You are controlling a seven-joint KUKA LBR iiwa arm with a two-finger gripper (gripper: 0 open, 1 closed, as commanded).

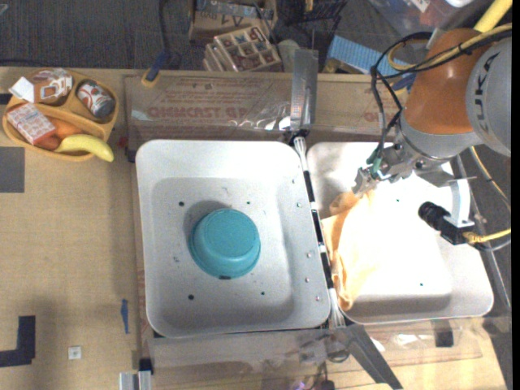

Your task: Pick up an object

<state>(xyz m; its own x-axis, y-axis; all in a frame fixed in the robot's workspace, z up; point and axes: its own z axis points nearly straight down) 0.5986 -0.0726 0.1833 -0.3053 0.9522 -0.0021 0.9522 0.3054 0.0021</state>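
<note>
- Cloth, orange-yellow, lies in the right bin, bunched along that bin's left wall and draped from its upper left corner down toward the near edge.
- My jaws sit over the upper left part of the right bin, at the cloth's top end. The cloth's uppermost tip rises to a peak right at my fingertips; it looks pinched there, with the jaws closed narrow on the fabric.
- My arm comes in from the right, orange band above the wrist, dark cables looping beside it.
- Left bin holds a teal bowl, upside down, near the middle of the bin floor. It is well apart from the cloth, with the divider between the bins separating them.
- On the bench, far left, a yellow tray carries a banana and a few small packaged items; too small to name.
- Behind both bins runs a brown board with faint lettering.
</note>
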